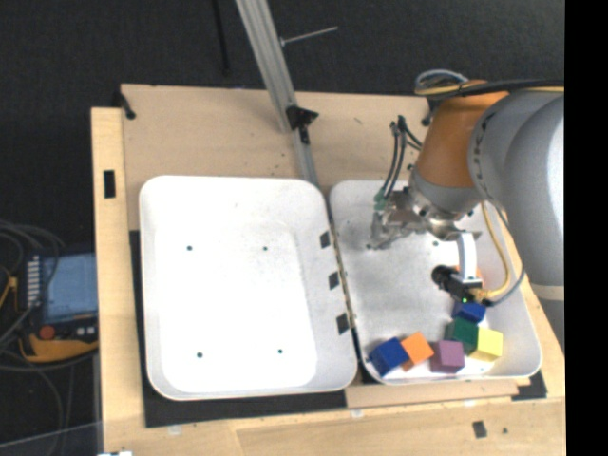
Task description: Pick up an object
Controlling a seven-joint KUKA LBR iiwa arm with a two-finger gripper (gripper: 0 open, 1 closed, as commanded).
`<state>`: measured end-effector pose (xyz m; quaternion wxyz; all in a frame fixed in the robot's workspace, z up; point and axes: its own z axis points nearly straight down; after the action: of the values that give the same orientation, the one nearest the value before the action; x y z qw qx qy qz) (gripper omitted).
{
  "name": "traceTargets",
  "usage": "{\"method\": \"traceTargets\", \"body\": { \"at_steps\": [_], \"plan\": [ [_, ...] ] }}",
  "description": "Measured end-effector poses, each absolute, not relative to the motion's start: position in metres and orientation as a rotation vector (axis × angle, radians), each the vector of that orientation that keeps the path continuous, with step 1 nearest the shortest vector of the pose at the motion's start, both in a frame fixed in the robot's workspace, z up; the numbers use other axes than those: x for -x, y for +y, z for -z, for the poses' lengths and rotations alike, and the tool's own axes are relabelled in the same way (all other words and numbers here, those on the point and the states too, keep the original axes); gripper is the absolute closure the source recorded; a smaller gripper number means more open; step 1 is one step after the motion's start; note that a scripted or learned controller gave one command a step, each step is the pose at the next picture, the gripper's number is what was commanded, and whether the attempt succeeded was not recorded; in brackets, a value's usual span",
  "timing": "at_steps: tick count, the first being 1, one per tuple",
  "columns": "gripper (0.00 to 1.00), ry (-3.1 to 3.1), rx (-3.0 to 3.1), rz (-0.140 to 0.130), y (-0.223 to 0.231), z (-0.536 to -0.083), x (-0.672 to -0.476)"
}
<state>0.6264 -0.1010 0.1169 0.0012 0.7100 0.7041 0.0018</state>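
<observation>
Two white bins on bench [109,255]. Left bin [237,283] bare white floor with a few dark dots. Right bin [399,283] holds a cluster of small blocks along its near edge, toward the near right corner: blue block [389,354], orange block [417,348], purple block [448,355], yellow block [489,342], green block [465,331], second blue block [469,312] just behind green. Blocks touching or just beside one another, packed tight.

Arm [456,160] in from right, wrist over far half of right bin. Gripper [385,228] low near bin's far left area, well apart from the blocks. Nothing visible between its tips; open or closed: cannot tell, too small and dark.

Task not yet done, no block lifted.

Handling, judged: blocks look rigid, light, flat-faced, likely foam or wood, not fragile. Smooth faces may slip under a weak pinch. Best hold across two opposite flat faces. Blue block at left end of row looks easiest, one side free. Crowding risk: tips may jam on neighbours or bin wall. Yellow hardest, tucked against right wall.
</observation>
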Motion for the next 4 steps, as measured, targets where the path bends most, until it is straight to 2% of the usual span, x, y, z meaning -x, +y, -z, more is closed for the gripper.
{"method": "traceTargets", "body": {
  "at_steps": [1, 2, 3, 4],
  "plan": [
    [1.00, 2.222, -2.214, -0.008, -0.103, -0.169, -0.638],
    [1.00, 2.222, -2.216, -0.007, -0.103, -0.204, -0.640],
    [1.00, 2.230, -2.214, -0.005, -0.053, -0.222, -0.619],
    [1.00, 2.229, -2.215, 0.000, -0.001, -0.220, -0.591]
  ]
}}
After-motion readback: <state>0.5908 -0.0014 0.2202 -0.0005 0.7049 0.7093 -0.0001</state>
